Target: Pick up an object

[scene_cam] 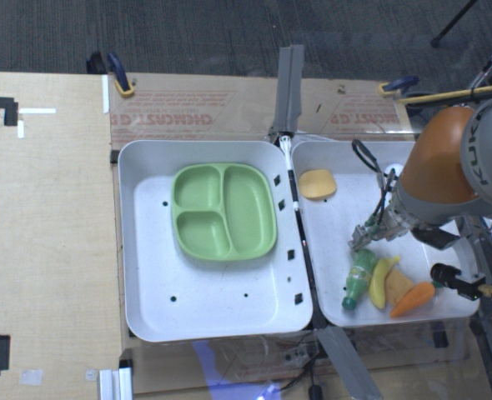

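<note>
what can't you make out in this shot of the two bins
- Gripper in the camera view: too small and blurred to tell how it stands or whether it touches the green bottle.
- Right bin: its far right part is hidden behind the arm's orange band.
- Tan item between banana and carrot: partly covered, identity unclear.

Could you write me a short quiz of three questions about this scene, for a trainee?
1. True or false: the green divided plate lies in the right bin.
2. Which item lies apart from the others in the right bin?
A. green bottle
B. round yellow piece
C. carrot
3. Fill in: the gripper hangs just above the green ____.

Key
1. False; it lies in the left bin.
2. B; it sits near the far edge, while the bottle, banana and carrot cluster at the near side.
3. bottle
</note>
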Tool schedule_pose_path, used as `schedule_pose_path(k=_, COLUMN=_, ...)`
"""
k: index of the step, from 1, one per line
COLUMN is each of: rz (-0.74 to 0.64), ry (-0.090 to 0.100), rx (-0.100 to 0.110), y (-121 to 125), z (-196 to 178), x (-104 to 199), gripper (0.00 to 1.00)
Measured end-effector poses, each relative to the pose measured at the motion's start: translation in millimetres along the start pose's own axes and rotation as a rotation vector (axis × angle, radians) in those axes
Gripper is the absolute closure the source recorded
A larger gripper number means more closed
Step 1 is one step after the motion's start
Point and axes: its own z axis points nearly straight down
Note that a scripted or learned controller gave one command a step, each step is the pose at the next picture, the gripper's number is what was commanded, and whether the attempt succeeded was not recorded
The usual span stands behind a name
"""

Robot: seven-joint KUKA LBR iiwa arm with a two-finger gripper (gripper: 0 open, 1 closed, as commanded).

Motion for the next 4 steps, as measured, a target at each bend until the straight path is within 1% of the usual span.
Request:
schedule_pose_path(k=1, rz=0.000, ry=0.000, rx=0.000, y=0.0, z=0.0, x=0.0, gripper=0.00)
schedule_pose_path(k=2, rz=-0.033, ry=-0.001, rx=-0.003, y=-42.3, z=5.9, x=13.5, gripper=0.00)
schedule_pose_path(k=3, rz=0.005, ry=-0.002, rx=-0.004, y=-29.3, z=-32.2, x=16.0, gripper=0.00)
schedule_pose_path(k=4, rz=-0.076, ry=-0.001, rx=-0.004, y=-39.9, z=5.8, x=8.7, gripper=0.00)
